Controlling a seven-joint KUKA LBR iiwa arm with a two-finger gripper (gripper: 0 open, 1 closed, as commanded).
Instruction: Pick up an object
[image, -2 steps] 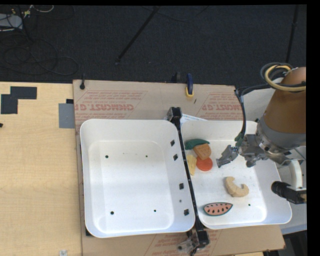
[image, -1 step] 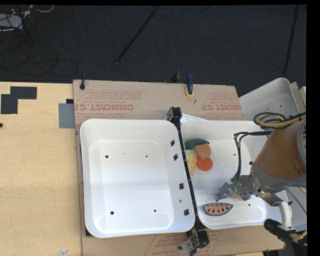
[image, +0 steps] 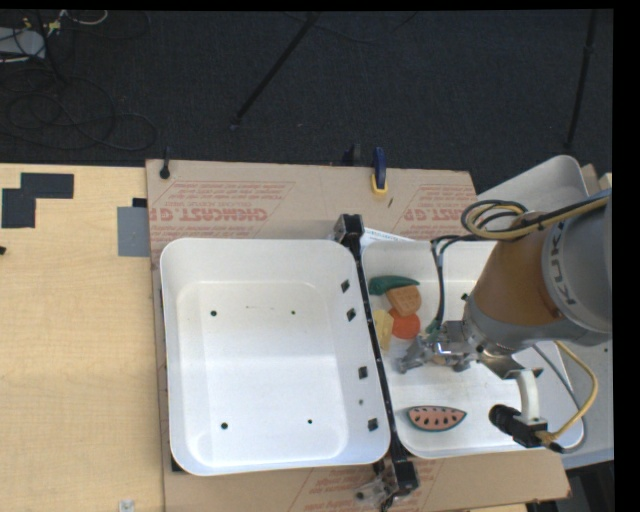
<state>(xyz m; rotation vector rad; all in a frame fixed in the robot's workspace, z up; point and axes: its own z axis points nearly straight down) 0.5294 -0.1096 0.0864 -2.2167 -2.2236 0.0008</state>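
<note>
The metal two-finger gripper (image: 408, 358) hung low in the right white plastic bin (image: 450, 445), right of centre in the frame, just beside a small pile: an orange round piece (image: 405, 325), a tan wedge (image: 404, 299), a green curved piece (image: 392, 284). Whether the claw was released or clenched, I cannot tell. To grasp well, it probably needed to centre over one piece. A flat watermelon slice toy (image: 436, 418) lay apart, lower right, easier to isolate.

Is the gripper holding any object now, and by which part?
It cannot be told: the gripper sits low in the right bin beside the small toys.
</note>
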